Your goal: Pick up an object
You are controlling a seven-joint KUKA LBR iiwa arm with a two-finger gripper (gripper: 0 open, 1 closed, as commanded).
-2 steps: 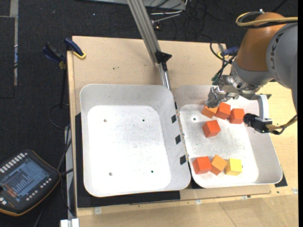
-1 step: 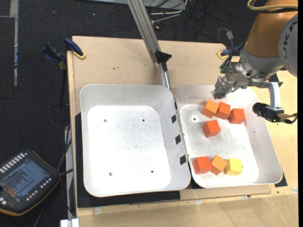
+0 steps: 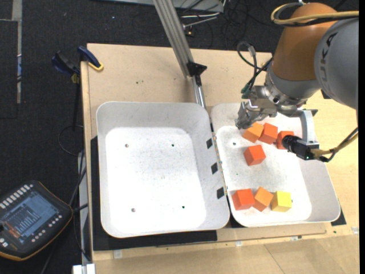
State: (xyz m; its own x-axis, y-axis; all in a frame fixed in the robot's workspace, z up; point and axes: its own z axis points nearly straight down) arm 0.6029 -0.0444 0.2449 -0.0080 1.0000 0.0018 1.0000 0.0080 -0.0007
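Observation:
The right bin (image 3: 319,201) holds several blocks. An orange block (image 3: 253,133) and a red-orange block (image 3: 269,134) lie at its far end, with another red block (image 3: 285,138) beside them. A red-orange cube (image 3: 254,154) sits in the middle. Near the front edge lie a red cube (image 3: 243,199), an orange cube (image 3: 263,198) and a yellow cube (image 3: 282,201). My gripper (image 3: 249,117) hangs over the far left part of this bin, just above and left of the orange block. No block shows between its fingers.
The left bin (image 3: 108,153) stands beside the right one. A metal pole (image 3: 174,27) slants down to the bench behind the bins. A blue and yellow clamp (image 3: 85,59) sits at the bench's far left corner. A teach pendant (image 3: 28,216) lies off the bench at the lower left.

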